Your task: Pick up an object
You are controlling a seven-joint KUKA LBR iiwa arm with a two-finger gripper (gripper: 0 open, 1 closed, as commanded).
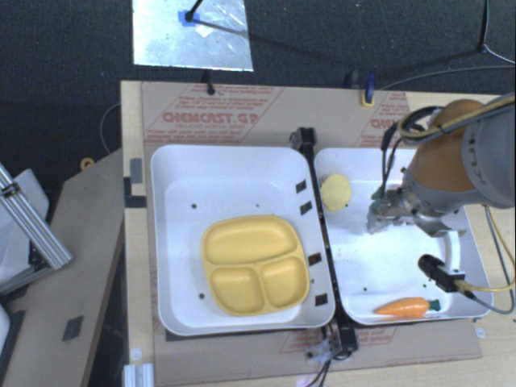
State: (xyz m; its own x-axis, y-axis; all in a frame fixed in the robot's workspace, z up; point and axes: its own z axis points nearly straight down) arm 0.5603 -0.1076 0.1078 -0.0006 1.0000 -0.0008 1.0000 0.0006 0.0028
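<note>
While the arm [468, 156] reaches in from the right, the scene reads as follows.

Arm: grey with an orange band, bent over the right bin [355, 297], its wrist low above the bin's upper middle.

Gripper [385, 214]: a grey metal head pointing left and down, close over the white floor of the right bin; how far the fingers stand apart cannot be told, and no object is seen between them.

Yellow ball [335, 191]: a pale, round thing in the upper left of the right bin, near the divide between the bins, just left of the gripper and apart from it.

Carrot [403, 307]: an orange toy with a green end, lying flat along the right bin's near wall, well apart from the gripper.

Left bin [173, 216]: holds a yellow divided tray [255, 263] with three compartments, lying flat toward the near side.

Surface [242, 111]: brown board printed with red letters under both bins.

Cables [451, 276]: a black and yellow lead hangs by the wrist over the right bin.
</note>
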